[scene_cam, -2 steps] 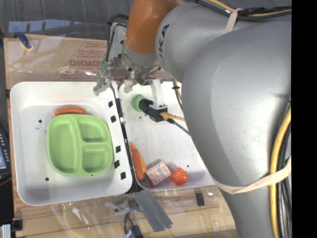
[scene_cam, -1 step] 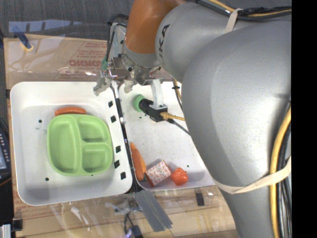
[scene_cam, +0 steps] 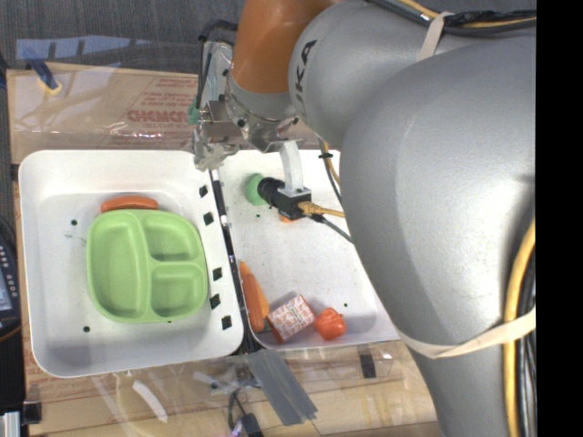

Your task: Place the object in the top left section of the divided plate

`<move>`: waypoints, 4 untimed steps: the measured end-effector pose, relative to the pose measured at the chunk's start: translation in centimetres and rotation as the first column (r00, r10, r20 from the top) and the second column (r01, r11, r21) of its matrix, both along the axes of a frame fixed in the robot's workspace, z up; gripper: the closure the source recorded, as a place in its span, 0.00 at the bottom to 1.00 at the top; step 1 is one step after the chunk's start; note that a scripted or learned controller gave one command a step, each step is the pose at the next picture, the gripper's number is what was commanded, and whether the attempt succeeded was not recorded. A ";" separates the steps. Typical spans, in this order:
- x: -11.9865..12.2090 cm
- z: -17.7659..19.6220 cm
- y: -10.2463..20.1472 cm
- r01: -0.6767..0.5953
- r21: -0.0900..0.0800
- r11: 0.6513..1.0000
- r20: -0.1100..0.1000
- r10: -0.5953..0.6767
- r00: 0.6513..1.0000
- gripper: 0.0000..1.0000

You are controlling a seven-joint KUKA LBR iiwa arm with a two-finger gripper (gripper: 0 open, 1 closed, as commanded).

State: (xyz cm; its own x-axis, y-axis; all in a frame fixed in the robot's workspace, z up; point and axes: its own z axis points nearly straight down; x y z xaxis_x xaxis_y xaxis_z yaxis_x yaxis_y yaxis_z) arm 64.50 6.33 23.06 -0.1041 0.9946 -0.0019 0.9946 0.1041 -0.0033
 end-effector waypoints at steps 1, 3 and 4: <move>-5.6 -4.0 -7.0 -0.001 0.001 1.000 -0.003 0.001 1.000 1.00; -10.8 -4.1 -9.0 0.429 -0.001 0.904 -0.004 -0.429 0.904 1.00; -3.0 -2.6 -7.4 0.442 0.001 0.897 -0.001 -0.442 0.897 1.00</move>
